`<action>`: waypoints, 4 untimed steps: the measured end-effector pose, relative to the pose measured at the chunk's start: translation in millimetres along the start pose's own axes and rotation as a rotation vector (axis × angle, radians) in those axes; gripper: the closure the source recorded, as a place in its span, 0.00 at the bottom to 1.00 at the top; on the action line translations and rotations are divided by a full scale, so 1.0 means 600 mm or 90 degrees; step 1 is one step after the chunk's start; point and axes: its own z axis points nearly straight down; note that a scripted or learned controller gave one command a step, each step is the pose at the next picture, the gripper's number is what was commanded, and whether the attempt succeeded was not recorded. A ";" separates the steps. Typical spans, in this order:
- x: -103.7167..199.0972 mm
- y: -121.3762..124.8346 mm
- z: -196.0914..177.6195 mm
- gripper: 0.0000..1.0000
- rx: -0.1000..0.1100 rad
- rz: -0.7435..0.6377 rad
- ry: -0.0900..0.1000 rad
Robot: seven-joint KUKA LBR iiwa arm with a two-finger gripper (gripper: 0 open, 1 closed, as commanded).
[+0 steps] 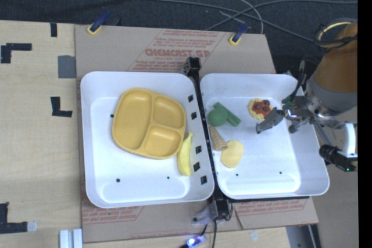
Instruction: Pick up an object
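Bins: two shallow white bins side by side on the worktop (35, 142), the left bin (93, 142) and the right bin (290, 180), their inner walls touching along a dark clip strip.
Left bin contents: two things. One yellow divided plate (149, 123) with three compartments, lying flat in the upper middle. One banana (185, 154), just beside the plate's lower right rim, close to the inner wall.
Banana axis: long axis runs nearly up and down the view, slightly curved, upper tip leaning right.
Right bin contents: four things, all in the left and upper part.
Green toy (222, 115): one, near the inner wall; its long axis runs from upper left to lower right, the stick-like end pointing right.
Cone (217, 137): one tan ribbed cone just below the green toy, narrow end up-left, wide end toward the pale yellow piece.
Pale yellow piece (232, 154): one, rounded, touching the cone's lower end.
Small round toy (260, 107): one, yellow with red on top, near the upper middle of the bin.
Gripper (268, 122): over the right bin, just beside the small round toy's lower right, reaching from the right; whether its fingers are apart or together cannot be told.
Under the bins: one cardboard sheet (174, 49) with red print.
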 end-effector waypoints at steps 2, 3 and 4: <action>-0.014 -0.030 0.189 0.00 0.001 0.000 0.001; -0.013 -0.027 0.166 1.00 -0.001 -0.001 0.001; -0.009 -0.026 0.096 1.00 -0.005 -0.001 -0.001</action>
